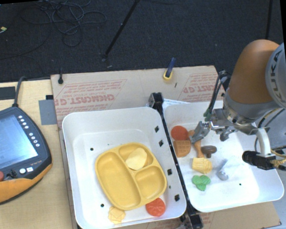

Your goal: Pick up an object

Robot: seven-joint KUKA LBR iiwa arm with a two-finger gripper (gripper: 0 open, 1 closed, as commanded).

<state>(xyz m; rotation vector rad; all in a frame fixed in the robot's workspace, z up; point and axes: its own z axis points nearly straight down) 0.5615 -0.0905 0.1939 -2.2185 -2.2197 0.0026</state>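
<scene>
Leftmost, a yellow divided tray (120,182) is seen in the left bin (80,143), with a red piece (155,207) at its near corner. Across the divider, the right bin (262,188) holds small food toys bunched together: a red round piece (179,132), a waffle-like piece (182,148), a brown piece (208,150), a yellow piece (201,165) and a green piece (201,182). The gripper (201,130) is placed over this cluster; whether it is released or clenched cannot be told. Because the toys are crowded, one could be nudged aside or two pinched at once
</scene>
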